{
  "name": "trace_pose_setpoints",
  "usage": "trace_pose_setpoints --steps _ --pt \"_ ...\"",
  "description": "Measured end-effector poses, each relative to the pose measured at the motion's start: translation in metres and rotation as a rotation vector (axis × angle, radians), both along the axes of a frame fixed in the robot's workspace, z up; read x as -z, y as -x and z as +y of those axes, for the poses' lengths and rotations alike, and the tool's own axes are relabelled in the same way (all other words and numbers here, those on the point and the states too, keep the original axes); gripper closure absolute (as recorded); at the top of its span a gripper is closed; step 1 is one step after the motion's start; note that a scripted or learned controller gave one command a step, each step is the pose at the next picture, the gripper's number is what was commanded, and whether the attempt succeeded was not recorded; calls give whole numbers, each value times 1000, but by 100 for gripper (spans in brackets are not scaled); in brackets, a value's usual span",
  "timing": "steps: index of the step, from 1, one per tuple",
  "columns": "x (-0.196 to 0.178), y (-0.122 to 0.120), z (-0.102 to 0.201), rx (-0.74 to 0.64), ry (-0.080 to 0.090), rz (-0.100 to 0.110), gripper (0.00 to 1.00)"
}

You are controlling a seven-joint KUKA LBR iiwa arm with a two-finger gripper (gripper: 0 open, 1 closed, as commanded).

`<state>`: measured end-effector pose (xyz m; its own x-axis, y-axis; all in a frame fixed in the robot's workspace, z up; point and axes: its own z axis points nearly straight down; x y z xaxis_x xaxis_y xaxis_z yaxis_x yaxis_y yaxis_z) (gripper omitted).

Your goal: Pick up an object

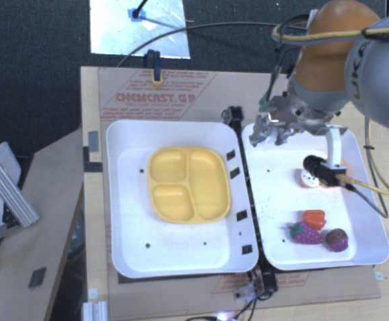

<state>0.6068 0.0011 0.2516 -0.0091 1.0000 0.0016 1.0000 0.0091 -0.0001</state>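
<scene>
The grey arm with the orange band reaches in from the upper right of the frame. Its tool (273,131) hangs over the top left corner of the shallow white bin on the right (274,202), close to where the two bins meet. The view is blurry there, so I cannot tell if the tool is released or clenched. I see no toy in it.

The things to pick lie lower down in that same bin. A small round pink and white toy (306,178) sits in the middle right part of the bin, apart from the others. Below it is a small orange-red toy pepper (313,217). Just under the pepper lies a purple toy bunch of grapes (304,234), and right beside the grapes is a round purple and brown toy (337,239). These three huddle close together near the lower right of the frame.

The shallow white bin on the left (130,246) holds a yellow plastic plate with three parts (187,184).

I think the arm is at the reaching step, and nothing is picked up yet. Next, the tool needs to go toward the lower right, stop over one toy, come straight down and squeeze it. The pink and white toy looks easiest, since it is near and alone. In the crowded group the tool might bump a neighbour.
</scene>
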Motion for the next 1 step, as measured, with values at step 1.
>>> trace_pose_setpoints --steps 1 --pt "12 17 40 0 0 1 100"
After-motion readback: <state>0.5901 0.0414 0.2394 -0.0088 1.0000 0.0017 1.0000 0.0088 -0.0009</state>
